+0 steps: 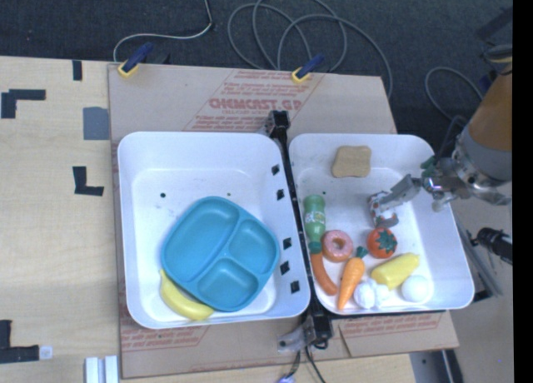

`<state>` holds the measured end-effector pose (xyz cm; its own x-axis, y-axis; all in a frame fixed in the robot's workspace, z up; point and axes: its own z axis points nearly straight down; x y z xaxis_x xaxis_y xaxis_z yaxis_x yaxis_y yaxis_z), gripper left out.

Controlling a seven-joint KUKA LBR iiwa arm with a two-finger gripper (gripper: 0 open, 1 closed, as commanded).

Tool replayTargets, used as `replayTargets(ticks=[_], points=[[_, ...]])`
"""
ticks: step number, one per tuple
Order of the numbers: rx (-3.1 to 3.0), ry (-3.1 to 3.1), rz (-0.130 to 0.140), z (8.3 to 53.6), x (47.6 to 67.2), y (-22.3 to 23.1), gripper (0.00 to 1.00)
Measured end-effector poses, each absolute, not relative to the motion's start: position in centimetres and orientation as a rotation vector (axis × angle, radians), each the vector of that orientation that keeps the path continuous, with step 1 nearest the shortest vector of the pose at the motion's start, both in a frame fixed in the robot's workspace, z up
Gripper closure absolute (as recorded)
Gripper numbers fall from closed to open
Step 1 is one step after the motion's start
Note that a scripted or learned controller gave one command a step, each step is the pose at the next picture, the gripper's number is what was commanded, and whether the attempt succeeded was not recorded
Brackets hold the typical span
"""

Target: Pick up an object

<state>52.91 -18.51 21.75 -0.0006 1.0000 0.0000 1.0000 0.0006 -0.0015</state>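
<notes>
Beneath the jaws (385, 209): tomato (382, 242), donut (338, 245), carrot (351, 280) crowd close.

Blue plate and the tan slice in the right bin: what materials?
Blue plate: looks like moulded plastic, smooth with a soft sheen, three pressed compartments. Tan slice: probably toy bread, plastic or foam; matte, speckled surface, too small to tell which.

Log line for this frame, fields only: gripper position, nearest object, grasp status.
gripper: right bin, low | nearest: tomato, just below | grasp: none seen
</notes>
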Motion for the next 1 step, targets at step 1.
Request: replayTargets(ticks=[1], points=[[-2.220,-2.227,0.003,7.96,55.00,-17.71,0.00]])
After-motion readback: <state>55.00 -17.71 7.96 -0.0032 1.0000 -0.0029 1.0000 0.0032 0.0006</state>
